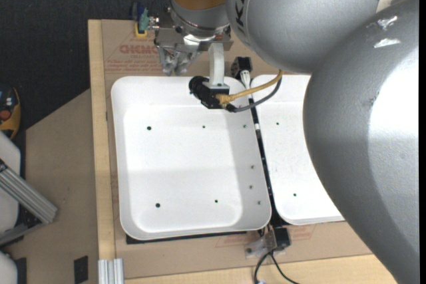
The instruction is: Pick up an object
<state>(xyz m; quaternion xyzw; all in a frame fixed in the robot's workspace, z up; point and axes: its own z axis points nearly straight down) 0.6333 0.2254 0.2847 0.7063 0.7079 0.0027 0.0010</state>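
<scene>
Bright, sharp view; soft shadow (the arm's) crosses the left bin (133,143).

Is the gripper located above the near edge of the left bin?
No, the gripper is at the far edge of the left bin, close to the back rim.

A brown bench (100,143) is seen under the gripper (174,63). Two shallow white bins are carried on it side by side: the left bin (133,163) just below the gripper, the right bin (293,163) beyond it, under the arm.
</scene>
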